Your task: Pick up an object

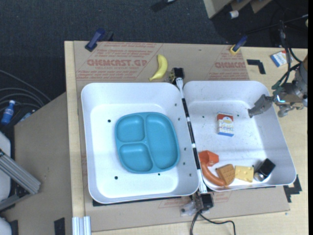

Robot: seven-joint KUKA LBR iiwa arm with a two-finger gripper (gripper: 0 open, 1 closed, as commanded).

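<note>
The left bin (98, 177) holds a blue divided tray (146, 141) lying flat near its middle. Behind the bins, on the brown board, a banana (159, 68) lies just beyond the left bin's far rim.

In the right bin (274, 146), a small red and white box (225, 124) lies alone toward the middle, well apart from the rest. Along the near wall a cluster sits close together: an orange-red piece (208, 157), then a long red sausage-like thing (211, 177) curving along the wall, a brown cracker (226, 173) resting against it, a yellow wedge (244, 173) just beside that, and a black object (264, 169) in the near right corner. What the black object is cannot be made out.

The gripper (286, 100) sits at the right bin's far right rim, the arm cut off by the frame edge. One grey finger (257, 106) points left over the bin; whether the fingers are parted or closed cannot be told, and nothing is seen between them
</note>
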